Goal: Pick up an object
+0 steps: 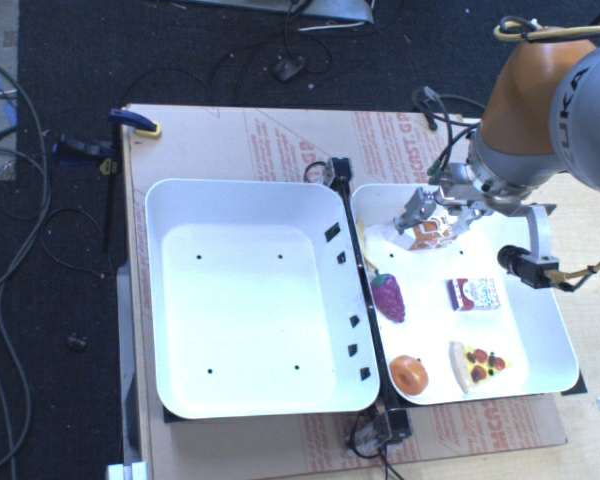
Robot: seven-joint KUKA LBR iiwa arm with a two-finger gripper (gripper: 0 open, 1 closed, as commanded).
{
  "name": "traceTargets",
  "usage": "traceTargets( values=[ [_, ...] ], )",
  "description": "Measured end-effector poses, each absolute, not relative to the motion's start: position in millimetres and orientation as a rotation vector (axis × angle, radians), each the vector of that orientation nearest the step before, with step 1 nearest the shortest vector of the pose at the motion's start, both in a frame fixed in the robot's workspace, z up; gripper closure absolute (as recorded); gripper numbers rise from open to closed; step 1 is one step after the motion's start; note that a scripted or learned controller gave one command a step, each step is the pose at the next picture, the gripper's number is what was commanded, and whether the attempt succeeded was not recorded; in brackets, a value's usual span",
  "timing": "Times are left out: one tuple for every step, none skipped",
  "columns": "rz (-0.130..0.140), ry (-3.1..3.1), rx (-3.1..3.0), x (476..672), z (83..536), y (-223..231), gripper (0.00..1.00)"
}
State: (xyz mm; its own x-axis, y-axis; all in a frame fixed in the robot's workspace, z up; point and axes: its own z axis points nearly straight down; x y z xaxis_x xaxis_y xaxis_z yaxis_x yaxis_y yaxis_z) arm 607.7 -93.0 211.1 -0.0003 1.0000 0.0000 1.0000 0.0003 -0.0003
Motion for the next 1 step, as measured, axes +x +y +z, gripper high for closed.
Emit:
traceTargets(
  values=[
    [0.005, -2.216, -2.225, 647.0, 171.7, -166.0, 0.00]
  ],
)
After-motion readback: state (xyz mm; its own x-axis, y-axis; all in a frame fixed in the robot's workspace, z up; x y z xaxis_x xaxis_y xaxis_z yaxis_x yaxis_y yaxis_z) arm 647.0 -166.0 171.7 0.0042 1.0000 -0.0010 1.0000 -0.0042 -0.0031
